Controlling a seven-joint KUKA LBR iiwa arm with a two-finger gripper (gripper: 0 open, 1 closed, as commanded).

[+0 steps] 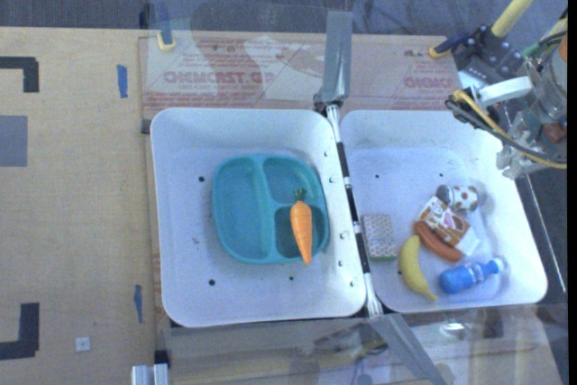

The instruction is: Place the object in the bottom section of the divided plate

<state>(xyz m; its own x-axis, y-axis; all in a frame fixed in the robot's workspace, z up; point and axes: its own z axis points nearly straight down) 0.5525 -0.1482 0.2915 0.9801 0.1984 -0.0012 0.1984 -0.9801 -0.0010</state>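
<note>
The carrot point(301, 231) lies lengthwise in the right compartment of the teal divided plate point(236, 221) in the left bin point(180, 185), while the end effector point(532, 135) hangs over the right bin's point(397, 167) far right edge, its opening impossible to tell.

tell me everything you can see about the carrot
The carrot is a small toy, bright orange with a smooth, plastic-looking body and a short green stem. It lies flat on the teal divided plate in the left white bin, in the plate's right-hand section. Its stem end points to the far side of the bin, and its narrow tip points to the near side, reaching over the plate's rim. Only the plate touches it.
</note>
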